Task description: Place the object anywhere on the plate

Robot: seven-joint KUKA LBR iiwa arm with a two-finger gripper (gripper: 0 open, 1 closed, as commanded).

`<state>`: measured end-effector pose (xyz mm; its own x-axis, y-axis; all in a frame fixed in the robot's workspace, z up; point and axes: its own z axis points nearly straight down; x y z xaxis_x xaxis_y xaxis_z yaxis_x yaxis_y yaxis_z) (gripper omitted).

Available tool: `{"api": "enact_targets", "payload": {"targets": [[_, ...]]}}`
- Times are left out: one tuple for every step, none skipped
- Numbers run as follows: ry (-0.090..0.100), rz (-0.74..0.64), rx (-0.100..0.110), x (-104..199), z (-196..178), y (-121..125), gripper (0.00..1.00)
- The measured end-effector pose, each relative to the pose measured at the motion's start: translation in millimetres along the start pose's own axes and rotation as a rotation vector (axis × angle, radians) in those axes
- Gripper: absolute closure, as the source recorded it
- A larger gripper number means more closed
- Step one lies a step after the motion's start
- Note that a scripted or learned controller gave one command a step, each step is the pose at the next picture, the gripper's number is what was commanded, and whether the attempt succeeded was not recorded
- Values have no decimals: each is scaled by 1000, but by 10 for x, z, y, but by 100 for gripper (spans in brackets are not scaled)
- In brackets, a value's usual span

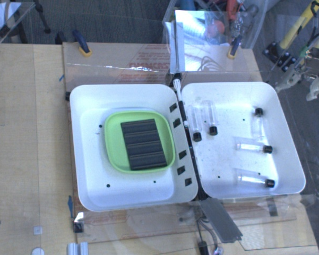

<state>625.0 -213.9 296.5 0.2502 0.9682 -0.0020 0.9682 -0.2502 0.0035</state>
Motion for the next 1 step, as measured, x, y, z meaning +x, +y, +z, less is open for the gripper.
{"api": "enact_targets", "payload": {"targets": [[0,56,2,66,-1072,242,0]]}}
